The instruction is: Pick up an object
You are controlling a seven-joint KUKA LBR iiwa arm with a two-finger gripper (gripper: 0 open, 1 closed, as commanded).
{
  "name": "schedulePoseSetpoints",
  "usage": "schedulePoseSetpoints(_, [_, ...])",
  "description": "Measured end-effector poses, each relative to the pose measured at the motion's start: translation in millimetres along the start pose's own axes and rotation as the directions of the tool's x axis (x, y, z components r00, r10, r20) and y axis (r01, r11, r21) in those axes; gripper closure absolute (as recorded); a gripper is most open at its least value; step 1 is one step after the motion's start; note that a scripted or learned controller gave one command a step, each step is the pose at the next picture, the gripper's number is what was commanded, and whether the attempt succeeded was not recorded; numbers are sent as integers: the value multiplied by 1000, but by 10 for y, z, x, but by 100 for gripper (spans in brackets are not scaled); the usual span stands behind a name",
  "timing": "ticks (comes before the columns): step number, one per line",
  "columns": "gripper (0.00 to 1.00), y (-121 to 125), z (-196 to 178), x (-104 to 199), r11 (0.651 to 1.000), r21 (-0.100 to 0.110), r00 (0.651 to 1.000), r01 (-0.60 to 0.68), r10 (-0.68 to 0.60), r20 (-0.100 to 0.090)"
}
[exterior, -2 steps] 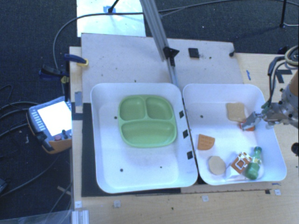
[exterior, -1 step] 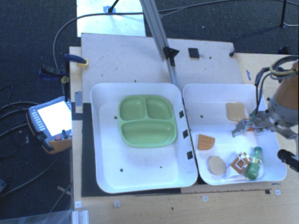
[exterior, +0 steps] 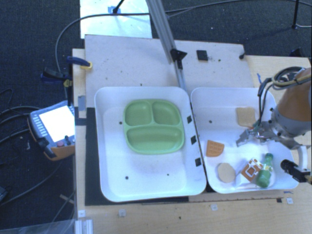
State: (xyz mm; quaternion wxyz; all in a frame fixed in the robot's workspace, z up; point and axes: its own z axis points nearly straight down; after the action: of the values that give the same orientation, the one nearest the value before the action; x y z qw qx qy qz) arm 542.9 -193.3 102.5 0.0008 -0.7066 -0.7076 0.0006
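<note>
- Candidate objects, all in the right bin point(exterior: 204, 130): an orange wedge point(exterior: 214, 148) near its left wall; a round tan disc point(exterior: 226, 172) at the near side; a small orange-and-white box point(exterior: 251, 169) just right of the disc; a green bottle point(exterior: 264, 173) touching or almost touching that box; a tan square point(exterior: 245, 116) toward the far side.
- Arrangement: scattered loosely, apart enough that I judge most could be taken singly; box and bottle crowd each other and would be the awkward pair.
- My claw point(exterior: 248, 136): over the right bin, reaching in from the right; whether it is spread or pressed together I cannot tell, and nothing is seen between its tips.
- Relation to claw: tan square just on the far side; orange wedge to the left; box, bottle and disc on the near side, somewhat apart.
- Left bin point(exterior: 105, 145): holds a green divided plate point(exterior: 154, 126), well apart from the claw.
</note>
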Motion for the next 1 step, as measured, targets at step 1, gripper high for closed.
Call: schedulePoseSetpoints(1, [0,21,154,-5,1000,-6,1000,0,0,1])
